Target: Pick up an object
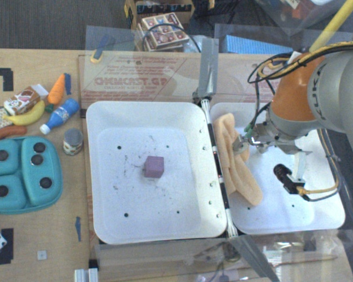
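Right of centre: my claw [242,144] at the tan cloth [235,157]; grip state, I cannot tell. Centre: purple cube [153,167].

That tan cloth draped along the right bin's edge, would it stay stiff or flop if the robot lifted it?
Probably flop: the tan cloth lies in soft folds, slumped against the right bin's left wall. It looks thin, so likely light. Pinched at one spot, the rest would probably dangle, and pushing might bunch it rather than slide it.
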